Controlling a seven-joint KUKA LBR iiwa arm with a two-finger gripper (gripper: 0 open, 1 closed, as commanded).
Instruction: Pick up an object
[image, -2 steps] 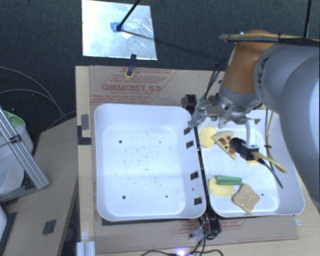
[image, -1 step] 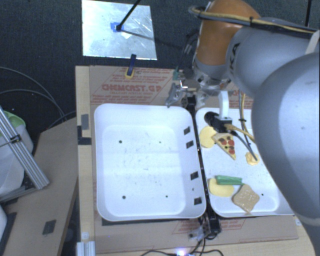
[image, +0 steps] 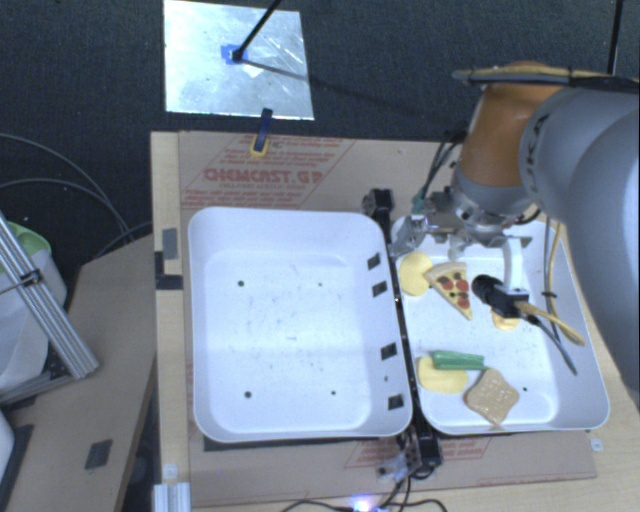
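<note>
Gripper (image: 470, 232) on the grey arm hangs over the right white bin (image: 575, 395); finger state cannot be told.
Nearest lie a tan cracker-shaped piece (image: 491, 395) and green stick (image: 458, 359), farther a pizza-slice toy (image: 452, 287) just beneath the gripper.

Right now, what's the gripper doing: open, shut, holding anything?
Gripper: cannot be told; it hangs over the right bin's back edge near the pizza slice.

We see two bins side by side on the counter (image: 170, 330). In the right bin (image: 585, 400), a pizza slice (image: 452, 288) lies behind a cracker (image: 491, 395); the left bin (image: 215, 405) adjoins it.
</note>
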